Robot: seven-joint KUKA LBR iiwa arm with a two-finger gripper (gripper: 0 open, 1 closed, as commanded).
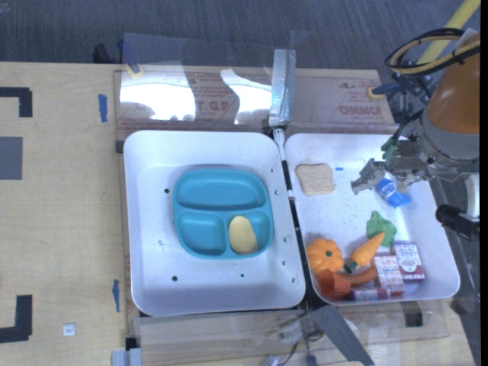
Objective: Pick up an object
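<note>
Grey two-finger gripper point(379, 175), its hold impossible to judge, hovers touching a small blue-and-white object point(394, 193) just toward its right.

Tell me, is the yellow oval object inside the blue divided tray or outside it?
Inside. The yellow oval object lies in the lower right compartment of the blue divided tray, within its rim, in the left white bin.

You have two white bins — a left bin point(145, 227) at nine o'clock, a right bin point(442, 250) at three. Count one blue tray point(206, 204) with one yellow item point(243, 235), then one bread slice point(315, 178), one pumpkin point(324, 256), one carrot point(368, 248), one blue object point(395, 195) and two small cartons point(398, 265) — at four o'clock.
</note>
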